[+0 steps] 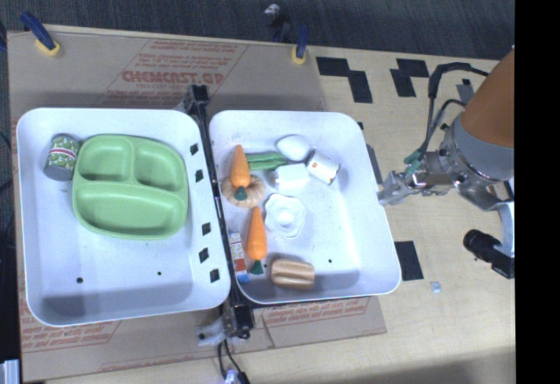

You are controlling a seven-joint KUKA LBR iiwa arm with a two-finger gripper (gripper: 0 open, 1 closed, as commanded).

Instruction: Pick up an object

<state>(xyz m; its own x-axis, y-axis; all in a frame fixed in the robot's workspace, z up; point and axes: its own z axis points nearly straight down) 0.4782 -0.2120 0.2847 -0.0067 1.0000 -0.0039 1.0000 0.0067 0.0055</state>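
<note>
With nothing picked up yet, the pincer [394, 190] is hanging just outside the right bin [372, 233], its spread impossible to tell, while 2 carrots [239, 167], a bread roll [291, 272] and white pieces are lying inside, waiting for the whole grasp.

The arm [490, 124] enters from the right edge of the camera view, its orange band uppermost and the grey wrist section below it. The gripper [394, 188] extends leftward from the wrist, lying roughly level and pointing to the left. Cables loop over the wrist from above.
</note>
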